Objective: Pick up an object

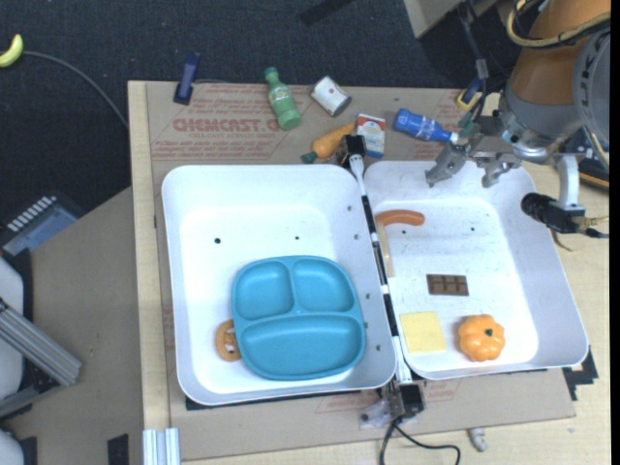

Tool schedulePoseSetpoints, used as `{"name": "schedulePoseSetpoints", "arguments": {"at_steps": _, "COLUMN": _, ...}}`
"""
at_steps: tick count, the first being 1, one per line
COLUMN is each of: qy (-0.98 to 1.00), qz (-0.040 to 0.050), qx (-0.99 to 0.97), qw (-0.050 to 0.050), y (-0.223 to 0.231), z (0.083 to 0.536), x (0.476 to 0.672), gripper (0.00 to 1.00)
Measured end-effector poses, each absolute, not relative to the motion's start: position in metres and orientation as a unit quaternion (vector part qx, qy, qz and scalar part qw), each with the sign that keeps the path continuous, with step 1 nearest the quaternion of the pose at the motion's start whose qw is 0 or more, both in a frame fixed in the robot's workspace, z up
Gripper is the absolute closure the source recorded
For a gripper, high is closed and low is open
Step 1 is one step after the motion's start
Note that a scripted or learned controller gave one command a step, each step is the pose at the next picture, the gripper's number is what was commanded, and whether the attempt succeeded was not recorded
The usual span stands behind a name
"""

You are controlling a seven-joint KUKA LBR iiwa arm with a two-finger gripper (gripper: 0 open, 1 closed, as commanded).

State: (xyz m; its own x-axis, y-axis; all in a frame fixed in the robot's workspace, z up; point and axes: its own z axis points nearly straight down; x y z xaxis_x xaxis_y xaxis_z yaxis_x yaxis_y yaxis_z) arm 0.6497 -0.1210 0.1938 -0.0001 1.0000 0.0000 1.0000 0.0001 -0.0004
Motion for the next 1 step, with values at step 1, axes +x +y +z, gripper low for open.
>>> {"name": "schedulePoseSetpoints", "arguments": {"at_steps": 1, "qy": -0.707, "qz": 0.0005, "qx": -0.707, "qw": 0.000, "y": -0.1329, "z": 0.1443, "x": 0.6016, "gripper": 0.00}}
